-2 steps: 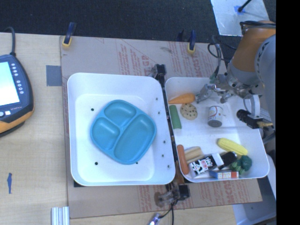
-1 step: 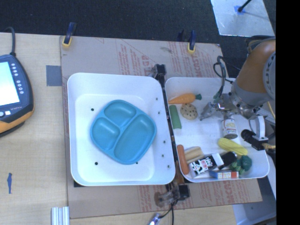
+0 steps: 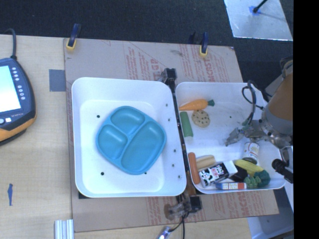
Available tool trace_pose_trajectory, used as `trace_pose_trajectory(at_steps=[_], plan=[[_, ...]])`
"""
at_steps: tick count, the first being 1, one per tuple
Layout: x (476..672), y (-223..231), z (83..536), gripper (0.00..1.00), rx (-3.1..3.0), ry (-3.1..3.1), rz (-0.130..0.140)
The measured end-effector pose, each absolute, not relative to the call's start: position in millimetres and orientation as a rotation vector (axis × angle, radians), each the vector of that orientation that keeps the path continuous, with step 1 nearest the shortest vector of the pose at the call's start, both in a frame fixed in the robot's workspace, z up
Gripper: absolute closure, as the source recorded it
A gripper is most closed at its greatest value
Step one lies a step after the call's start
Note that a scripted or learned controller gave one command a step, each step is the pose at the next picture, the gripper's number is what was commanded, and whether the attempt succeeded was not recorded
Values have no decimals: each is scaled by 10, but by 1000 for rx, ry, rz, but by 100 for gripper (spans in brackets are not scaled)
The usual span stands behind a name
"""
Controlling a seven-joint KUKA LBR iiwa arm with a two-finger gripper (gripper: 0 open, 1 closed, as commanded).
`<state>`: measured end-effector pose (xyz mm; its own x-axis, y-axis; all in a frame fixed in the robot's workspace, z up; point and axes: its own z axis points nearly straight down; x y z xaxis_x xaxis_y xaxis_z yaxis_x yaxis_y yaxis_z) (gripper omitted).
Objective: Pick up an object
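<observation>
From the camera view above the bench (image 3: 40,173), two white bins sit side by side. The left bin (image 3: 84,91) carries a blue divided plate (image 3: 131,140) lying flat at its middle. The right bin (image 3: 224,91) carries the small objects: a toy carrot (image 3: 194,104) at the far left corner, a cookie (image 3: 201,118) just beside it, a green stick (image 3: 186,124) along the left wall, and at the near edge a hot dog (image 3: 192,162), a bread-like piece (image 3: 205,161), a black-and-white carton (image 3: 213,174), a yellow banana (image 3: 247,165), a green leafy piece (image 3: 258,179) and a small bottle (image 3: 251,151).

The arm (image 3: 281,103) reaches in from the right, and the tool (image 3: 239,135) hangs over the right part of the right bin, its grey fingers pointing left and looking spread, with bare white bin floor between them. Nothing sits between them. The bottle stands just near of the tool, the closest object to it.

As for progress, I judge the pick not yet made: every object rests in the bin. What remains is settling on one object, closing on it, and lifting.
</observation>
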<state>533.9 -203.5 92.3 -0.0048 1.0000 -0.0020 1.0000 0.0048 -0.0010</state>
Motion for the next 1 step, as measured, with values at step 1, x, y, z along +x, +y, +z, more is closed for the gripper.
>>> trace_pose_trajectory(at_steps=[1], plan=[[6085,-1244,919,0,2216,2230,-4]])
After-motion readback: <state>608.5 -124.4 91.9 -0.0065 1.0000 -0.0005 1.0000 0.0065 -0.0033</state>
